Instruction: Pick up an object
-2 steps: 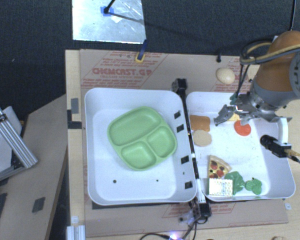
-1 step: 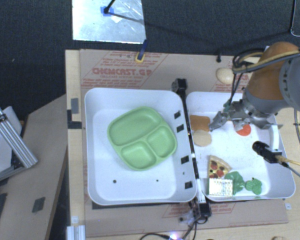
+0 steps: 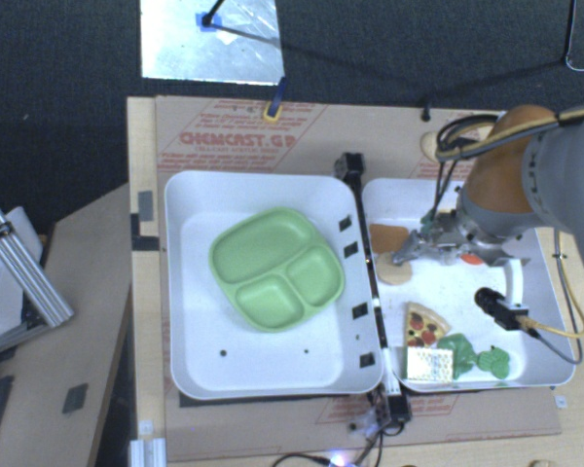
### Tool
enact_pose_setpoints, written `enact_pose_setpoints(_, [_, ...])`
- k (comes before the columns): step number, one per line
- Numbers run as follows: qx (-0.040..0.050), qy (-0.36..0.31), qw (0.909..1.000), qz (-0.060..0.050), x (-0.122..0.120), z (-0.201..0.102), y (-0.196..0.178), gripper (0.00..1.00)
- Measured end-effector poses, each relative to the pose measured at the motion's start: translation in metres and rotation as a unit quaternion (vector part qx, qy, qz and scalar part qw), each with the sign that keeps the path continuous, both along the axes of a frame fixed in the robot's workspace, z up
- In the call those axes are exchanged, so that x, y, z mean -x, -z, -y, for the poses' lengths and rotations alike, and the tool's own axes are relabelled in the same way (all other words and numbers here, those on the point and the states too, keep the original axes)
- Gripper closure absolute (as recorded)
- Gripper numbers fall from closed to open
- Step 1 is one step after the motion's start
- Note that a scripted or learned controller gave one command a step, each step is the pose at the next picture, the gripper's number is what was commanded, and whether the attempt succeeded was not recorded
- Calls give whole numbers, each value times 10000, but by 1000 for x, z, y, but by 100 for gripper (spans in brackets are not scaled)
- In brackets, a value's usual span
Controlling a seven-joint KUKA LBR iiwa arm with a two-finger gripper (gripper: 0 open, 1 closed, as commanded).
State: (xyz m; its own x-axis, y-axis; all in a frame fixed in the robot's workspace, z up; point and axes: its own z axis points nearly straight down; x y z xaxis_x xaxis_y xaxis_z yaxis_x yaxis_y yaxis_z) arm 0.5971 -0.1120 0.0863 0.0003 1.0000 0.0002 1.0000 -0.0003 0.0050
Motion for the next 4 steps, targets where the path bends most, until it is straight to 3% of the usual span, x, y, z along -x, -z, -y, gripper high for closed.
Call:
enact_pose_setpoints(1, [8, -5, 10000, 31, -2, 1, -14, 100])
enact_pose_setpoints(3, [8, -23, 10000, 14, -1, 2, -132, 100])
enact_pose_setpoints(4, [-9, -53, 10000, -13, -19, -53, -127, 100])
